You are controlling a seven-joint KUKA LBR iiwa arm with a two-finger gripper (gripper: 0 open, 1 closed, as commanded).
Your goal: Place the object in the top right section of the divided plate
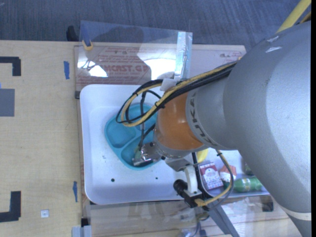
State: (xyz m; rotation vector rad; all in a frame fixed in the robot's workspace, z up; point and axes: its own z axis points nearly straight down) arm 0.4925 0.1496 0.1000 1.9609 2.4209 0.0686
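A blue divided plate (pixel 120 135) lies in the left white bin (pixel 94 172), and the arm covers its right part. My gripper (pixel 143 155) hangs low over the plate's near section, under the orange band (pixel 175 127) of the wrist. Its metal tip appears to be at or just above the plate's surface. No object can be made out on the visible parts of the plate. The plate's far right section is hidden behind cables and the wrist.
The right bin holds a red and white packet (pixel 211 177), a green bottle (pixel 247 183) and a yellow item (pixel 202 155), all partly under the arm. A clear plastic panel (pixel 133 48) stands behind the bins. Wooden bench (pixel 39 132) stretches to the left.
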